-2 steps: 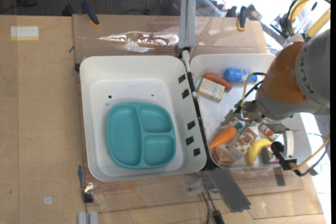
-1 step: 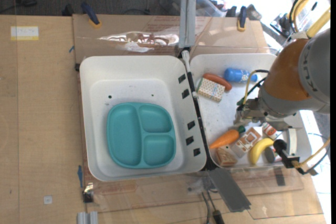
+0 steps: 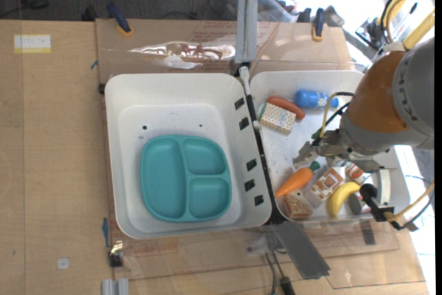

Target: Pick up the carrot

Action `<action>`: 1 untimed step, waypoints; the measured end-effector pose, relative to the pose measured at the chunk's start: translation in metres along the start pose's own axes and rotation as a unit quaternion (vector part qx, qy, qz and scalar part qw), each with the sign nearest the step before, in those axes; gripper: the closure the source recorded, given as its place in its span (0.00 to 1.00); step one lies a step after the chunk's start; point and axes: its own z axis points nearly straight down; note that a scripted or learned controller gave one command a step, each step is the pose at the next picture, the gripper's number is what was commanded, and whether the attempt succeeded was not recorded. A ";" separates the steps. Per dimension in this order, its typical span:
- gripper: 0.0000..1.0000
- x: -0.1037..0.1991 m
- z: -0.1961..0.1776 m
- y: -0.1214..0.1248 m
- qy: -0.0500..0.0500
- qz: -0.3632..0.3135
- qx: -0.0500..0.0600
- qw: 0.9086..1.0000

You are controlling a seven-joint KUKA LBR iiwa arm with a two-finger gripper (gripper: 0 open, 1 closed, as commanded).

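In the right bin (image 3: 276, 90), the carrot (image 3: 295, 181) at lower centre is hemmed by a small box (image 3: 299, 204), a carton (image 3: 324, 184) and a banana (image 3: 340, 196) to its right, while bare floor lies open above it.

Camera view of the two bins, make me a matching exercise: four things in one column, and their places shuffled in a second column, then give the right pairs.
1. carrot
2. teal divided plate
3. blue bottle
4. banana

A. far end of right bin
B. left bin
C. right bin, near the divider, below the gripper
D. near right of right bin

Pairs: 1-C, 2-B, 3-A, 4-D
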 end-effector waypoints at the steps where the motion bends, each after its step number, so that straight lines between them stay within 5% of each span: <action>1: 0.00 0.002 0.010 -0.032 0.000 -0.034 0.000 0.999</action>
